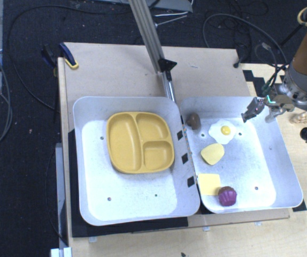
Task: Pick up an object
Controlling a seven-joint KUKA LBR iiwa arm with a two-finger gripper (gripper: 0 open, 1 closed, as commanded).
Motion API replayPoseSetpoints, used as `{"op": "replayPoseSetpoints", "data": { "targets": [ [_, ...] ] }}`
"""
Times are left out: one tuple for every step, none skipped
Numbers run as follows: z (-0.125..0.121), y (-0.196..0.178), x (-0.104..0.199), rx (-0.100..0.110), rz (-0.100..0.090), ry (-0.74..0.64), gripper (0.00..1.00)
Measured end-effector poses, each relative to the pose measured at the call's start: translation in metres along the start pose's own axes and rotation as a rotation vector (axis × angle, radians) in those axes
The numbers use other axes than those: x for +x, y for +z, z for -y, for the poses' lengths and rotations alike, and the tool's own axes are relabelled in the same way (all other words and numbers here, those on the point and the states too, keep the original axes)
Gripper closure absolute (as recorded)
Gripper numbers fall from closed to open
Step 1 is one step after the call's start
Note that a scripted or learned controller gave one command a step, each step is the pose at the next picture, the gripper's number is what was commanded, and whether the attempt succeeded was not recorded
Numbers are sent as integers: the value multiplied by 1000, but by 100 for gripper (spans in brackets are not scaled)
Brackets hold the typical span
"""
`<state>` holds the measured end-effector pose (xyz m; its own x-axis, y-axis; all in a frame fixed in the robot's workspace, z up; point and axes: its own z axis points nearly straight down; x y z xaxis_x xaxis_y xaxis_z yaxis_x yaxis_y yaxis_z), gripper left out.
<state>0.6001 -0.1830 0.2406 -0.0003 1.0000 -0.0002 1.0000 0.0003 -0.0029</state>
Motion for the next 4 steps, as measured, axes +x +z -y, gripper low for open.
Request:
{"op": "replayPoseSetpoints", "data": {
  "targets": [
    [-1, -1, 0, -3, 1, 0, 0],
    [-2, 43, -6, 0, 0, 1, 0],
    [-1, 107, -5, 1, -1, 1, 0],
    [-2, 150, -5, -4, 1, 1, 0]
  ]
}}
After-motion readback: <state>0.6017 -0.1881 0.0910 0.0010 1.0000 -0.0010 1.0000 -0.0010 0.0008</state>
